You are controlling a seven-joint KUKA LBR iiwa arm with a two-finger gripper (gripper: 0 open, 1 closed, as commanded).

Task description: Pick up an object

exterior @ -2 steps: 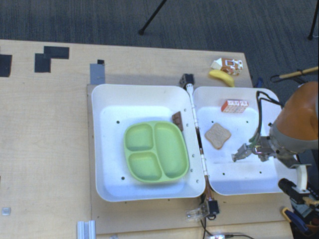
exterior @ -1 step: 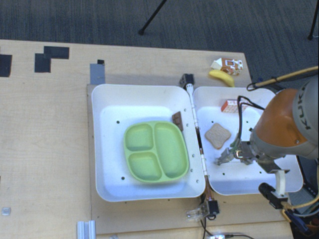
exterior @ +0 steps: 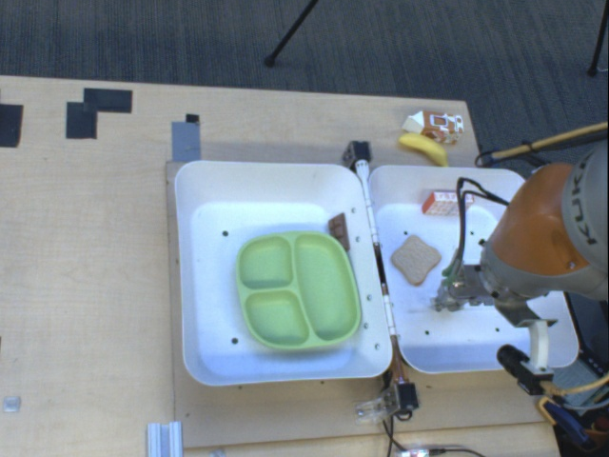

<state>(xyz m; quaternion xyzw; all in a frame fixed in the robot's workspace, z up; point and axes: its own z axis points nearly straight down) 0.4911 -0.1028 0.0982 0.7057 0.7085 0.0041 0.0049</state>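
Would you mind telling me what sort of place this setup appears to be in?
Most likely a robotics lab test bench: a robot arm reaches over two white bins, toy food such as a bread slice and a banana serves as props, and a tripod leg stands on carpet.

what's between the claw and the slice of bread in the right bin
Nothing visible. The claw hangs low over the right bin, just right of and below the bread slice, with bare white bin floor between them. The small red box lies farther back.
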